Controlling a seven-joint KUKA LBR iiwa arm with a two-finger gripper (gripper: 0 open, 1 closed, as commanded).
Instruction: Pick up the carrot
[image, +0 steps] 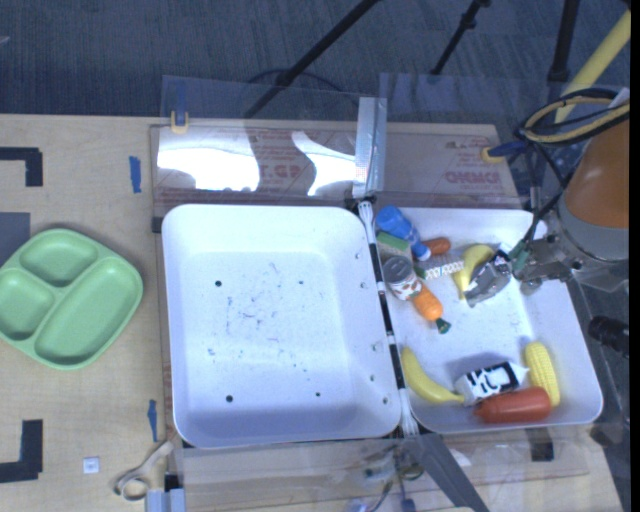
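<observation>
Lying diagonally, carrot (429, 305); tip lower-right

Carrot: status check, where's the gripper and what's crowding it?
Gripper low in right bin, over a yellow piece, jaws unreadable. Carrot lies apart, left of gripper, not held. Can touches its upper end; banana lies below.

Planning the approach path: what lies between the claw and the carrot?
In the camera view, bare white bin floor separates the claw from the carrot; a yellow toy sits just above that line.
</observation>
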